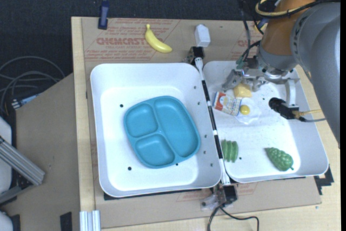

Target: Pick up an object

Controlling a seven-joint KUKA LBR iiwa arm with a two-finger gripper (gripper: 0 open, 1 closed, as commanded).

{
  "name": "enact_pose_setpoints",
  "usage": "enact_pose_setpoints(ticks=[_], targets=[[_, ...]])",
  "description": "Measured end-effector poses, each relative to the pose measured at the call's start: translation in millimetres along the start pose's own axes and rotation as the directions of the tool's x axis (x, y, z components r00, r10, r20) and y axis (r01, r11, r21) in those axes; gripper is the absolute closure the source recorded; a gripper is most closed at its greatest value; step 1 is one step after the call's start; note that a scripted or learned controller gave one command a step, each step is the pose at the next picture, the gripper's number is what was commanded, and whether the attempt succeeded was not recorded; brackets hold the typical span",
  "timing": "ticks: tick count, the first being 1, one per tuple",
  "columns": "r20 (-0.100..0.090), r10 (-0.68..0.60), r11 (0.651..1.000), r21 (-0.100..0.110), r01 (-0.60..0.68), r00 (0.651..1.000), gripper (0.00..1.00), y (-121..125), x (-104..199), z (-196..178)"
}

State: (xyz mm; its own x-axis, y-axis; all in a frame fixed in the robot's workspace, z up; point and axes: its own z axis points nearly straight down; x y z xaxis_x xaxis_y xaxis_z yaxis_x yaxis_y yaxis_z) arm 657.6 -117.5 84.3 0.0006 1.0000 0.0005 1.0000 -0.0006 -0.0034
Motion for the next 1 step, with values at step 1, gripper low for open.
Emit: enact_pose_setpoints(ticks=[1], targets=[[0.002, -0.002, 1.000, -0.012, 0.002, 1.000, 1.00, 3.7, 0.5, -15.0]])
